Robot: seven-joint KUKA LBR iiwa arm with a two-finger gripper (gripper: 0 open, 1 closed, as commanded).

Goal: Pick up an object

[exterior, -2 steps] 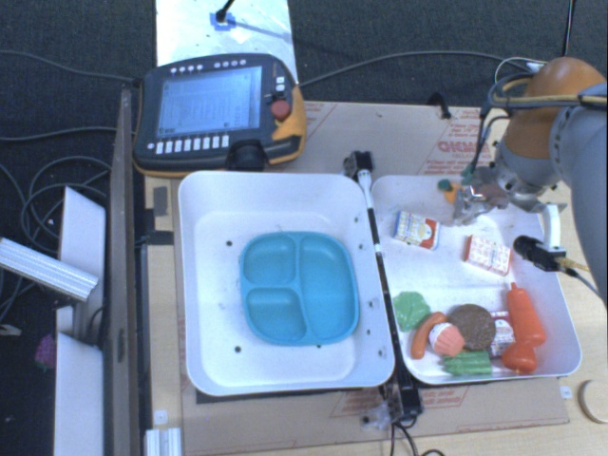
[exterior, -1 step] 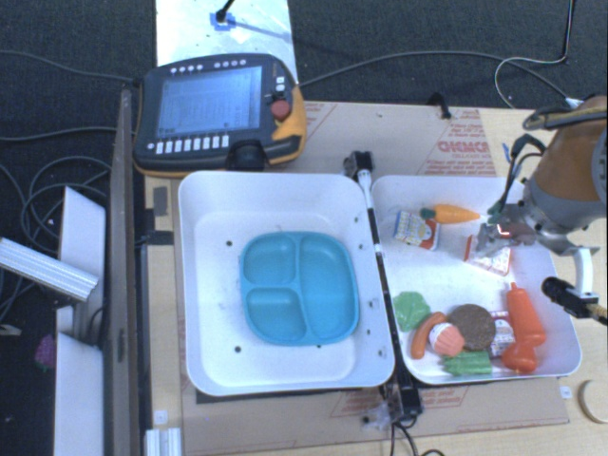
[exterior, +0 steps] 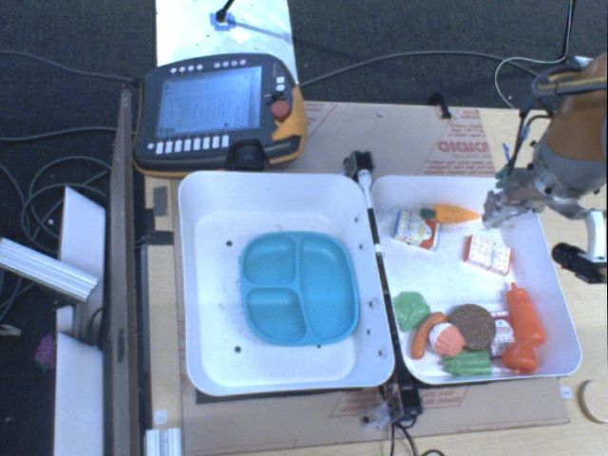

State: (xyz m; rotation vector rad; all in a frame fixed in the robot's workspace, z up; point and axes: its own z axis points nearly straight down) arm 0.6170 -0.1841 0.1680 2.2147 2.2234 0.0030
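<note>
— Left of the right bin [exterior: 560, 283], what sits there?
— A blue divided plate [exterior: 299, 288] in the left bin [exterior: 204, 255].
— And the carrot [exterior: 454, 214]?
— Inside the right bin, by its far wall.
— The gripper [exterior: 502, 207]?
— Just right of the carrot, over that bin; whether it grips anything, I cannot tell.

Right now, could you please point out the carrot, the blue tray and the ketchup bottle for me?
carrot [exterior: 456, 214]: camera view, middle of its orange body.
blue tray [exterior: 255, 283]: camera view, its left rim.
ketchup bottle [exterior: 524, 319]: camera view, middle of its red body.
</note>
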